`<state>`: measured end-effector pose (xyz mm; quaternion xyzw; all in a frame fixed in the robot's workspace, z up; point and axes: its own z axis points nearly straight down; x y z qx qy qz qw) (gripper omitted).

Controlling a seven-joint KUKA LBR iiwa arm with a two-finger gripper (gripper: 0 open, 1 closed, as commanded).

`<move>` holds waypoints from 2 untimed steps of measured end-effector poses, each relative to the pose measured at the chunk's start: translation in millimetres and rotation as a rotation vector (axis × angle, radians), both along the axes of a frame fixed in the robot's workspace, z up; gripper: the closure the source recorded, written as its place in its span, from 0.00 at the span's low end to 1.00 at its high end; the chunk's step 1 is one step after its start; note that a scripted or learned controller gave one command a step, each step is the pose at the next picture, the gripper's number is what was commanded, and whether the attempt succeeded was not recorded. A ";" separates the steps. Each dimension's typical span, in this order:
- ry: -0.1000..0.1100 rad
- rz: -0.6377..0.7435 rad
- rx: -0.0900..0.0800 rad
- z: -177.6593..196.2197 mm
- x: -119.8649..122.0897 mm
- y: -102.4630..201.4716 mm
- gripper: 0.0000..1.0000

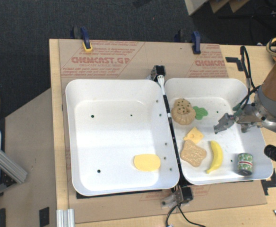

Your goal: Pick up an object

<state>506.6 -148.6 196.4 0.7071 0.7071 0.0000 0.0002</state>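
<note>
The hand (221, 125), grip state unclear, hovers over bare floor of the right bin (232, 85) above the banana (215, 156).

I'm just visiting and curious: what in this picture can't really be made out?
- Grey two-finger gripper: too small to judge open or shut.
- Small green object: partly hidden behind the round speckled cookie.
- Small green-labelled can: label too small to read.
- Grey arm: cut off at the right.

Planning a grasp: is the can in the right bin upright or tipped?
Upright, it seems: the can shows its round top above its side wall, near the right bin's front right corner.
</note>
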 end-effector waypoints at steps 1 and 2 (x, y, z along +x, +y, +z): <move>0.002 0.002 0.003 -109.7 9.5 53.5 0.00; -0.005 0.002 -0.002 -111.5 59.2 43.2 0.00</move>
